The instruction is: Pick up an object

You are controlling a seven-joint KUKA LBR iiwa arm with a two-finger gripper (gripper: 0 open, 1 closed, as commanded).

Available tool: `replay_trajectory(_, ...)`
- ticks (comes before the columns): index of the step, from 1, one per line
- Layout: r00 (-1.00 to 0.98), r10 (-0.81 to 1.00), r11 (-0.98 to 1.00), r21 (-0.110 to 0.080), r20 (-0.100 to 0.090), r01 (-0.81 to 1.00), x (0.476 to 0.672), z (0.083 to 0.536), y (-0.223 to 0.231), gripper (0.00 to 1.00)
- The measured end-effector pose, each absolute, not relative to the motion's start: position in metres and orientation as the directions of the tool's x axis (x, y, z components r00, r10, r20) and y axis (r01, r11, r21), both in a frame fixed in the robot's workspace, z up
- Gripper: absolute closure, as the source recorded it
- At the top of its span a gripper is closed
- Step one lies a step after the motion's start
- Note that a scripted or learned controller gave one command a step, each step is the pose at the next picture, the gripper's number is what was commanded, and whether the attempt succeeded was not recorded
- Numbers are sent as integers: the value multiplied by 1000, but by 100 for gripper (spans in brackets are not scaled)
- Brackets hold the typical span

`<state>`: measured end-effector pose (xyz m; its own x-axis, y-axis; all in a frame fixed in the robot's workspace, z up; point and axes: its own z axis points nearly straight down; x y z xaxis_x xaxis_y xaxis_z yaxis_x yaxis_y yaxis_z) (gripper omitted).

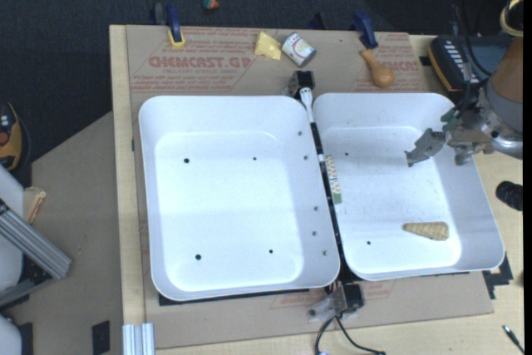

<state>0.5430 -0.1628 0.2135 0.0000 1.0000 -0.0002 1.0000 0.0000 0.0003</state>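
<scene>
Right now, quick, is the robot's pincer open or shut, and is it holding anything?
Pincer: above the right bin, nothing seen held; open or shut cannot be told.

Flat brown cardboard sheet [241, 61] under the 2 bins: red block lettering along its far edge, left portion, reads "CHEMCAST G.P"; the line below it is too small to read. Same sheet, far edge, right portion: red lettering of the same style shows again, partly covered and cut short, not legible as a word.

Narrow strip label [332, 177] lying along the seam between the 2 bins: small print, unreadable.

Small white-and-grey carton [298, 49] on the cardboard: markings present, too blurred to read.
</scene>
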Motion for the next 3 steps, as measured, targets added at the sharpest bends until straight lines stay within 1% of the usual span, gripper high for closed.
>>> replay_trajectory(1,-5,1000,5,14,-3,1000,547,341,-136,0)
replay_trajectory(2,-1,1000,1,22,-7,1000,547,519,-151,0)
replay_trajectory(3,-8,1000,8,-3,3,1000,531,493,-79,0)
